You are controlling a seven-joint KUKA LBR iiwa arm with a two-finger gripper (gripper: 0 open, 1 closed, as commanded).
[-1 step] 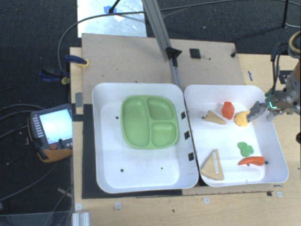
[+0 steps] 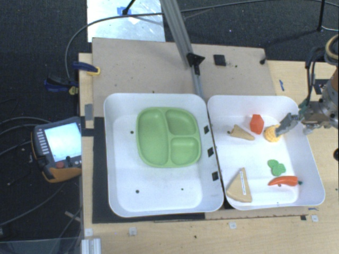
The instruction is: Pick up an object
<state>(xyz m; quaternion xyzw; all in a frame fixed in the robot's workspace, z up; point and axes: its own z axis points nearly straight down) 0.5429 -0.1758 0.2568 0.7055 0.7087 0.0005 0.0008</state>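
Sandwich wedge point(image 2: 239, 186) lies at the front of the right bin point(image 2: 312, 194), across from the green divided plate point(image 2: 169, 137) in the left bin point(image 2: 114, 157), on the desk. Farther right, a pale wedge point(image 2: 242, 133), an orange block point(image 2: 257, 124) and a yellow toy point(image 2: 271, 134) sit just beside the pincer point(image 2: 282, 127); whether it is spread cannot be told. Small and knobbly, the yellow toy likely wants a centred, straight-down grip.
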